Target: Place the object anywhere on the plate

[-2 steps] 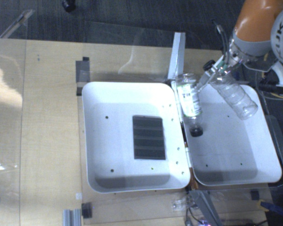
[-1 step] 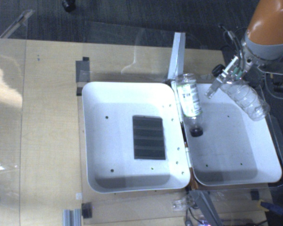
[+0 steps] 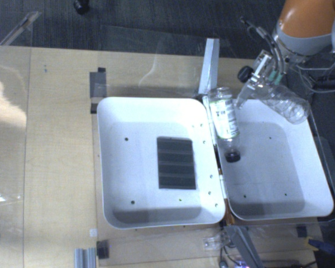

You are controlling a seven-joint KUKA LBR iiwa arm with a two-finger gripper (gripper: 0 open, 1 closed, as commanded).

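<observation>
A clear plastic bottle (image 3: 223, 115) with a black cap (image 3: 232, 156) lies along the wall between the two bins, on the right bin's left side, cap toward the front. The plate (image 3: 176, 162), a dark ribbed rectangle, lies flat in the middle of the left bin (image 3: 117, 149). My gripper (image 3: 259, 80) hangs over the far edge of the right bin (image 3: 279, 172), just right of the bottle's base and apart from the plate. Nothing shows in its grasp.
A second clear, crumpled plastic thing (image 3: 285, 103) lies at the right bin's far right rim, just below the wrist. A grey upright post (image 3: 210, 66) stands behind the bins' junction. Cables trail at the far right, and wooden bench surrounds the bins.
</observation>
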